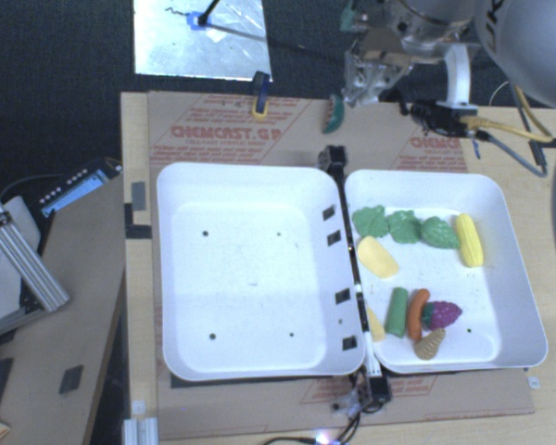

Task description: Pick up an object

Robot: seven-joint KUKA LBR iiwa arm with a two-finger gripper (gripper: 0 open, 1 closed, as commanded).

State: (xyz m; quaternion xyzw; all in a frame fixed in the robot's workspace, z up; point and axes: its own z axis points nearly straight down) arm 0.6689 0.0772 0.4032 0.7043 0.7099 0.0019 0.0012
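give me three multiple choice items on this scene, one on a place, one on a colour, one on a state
1. Where do the toy foods lie?
A. left bin
B. right bin
C. on the cardboard

2. What colour is the corn cob?
A. yellow
B. purple
C. blue

3. Where is the hand?
A. down in the left bin
B. pressed on the corn
C. raised behind the bins

Answers:
1 B, the toy foods all sit in the right bin.
2 A, the corn cob is yellow.
3 C, the hand hangs above the cardboard, beyond the bins.

We look down at a slant from above the bench, taking in both shallow white plastic bins (250, 179) whole.
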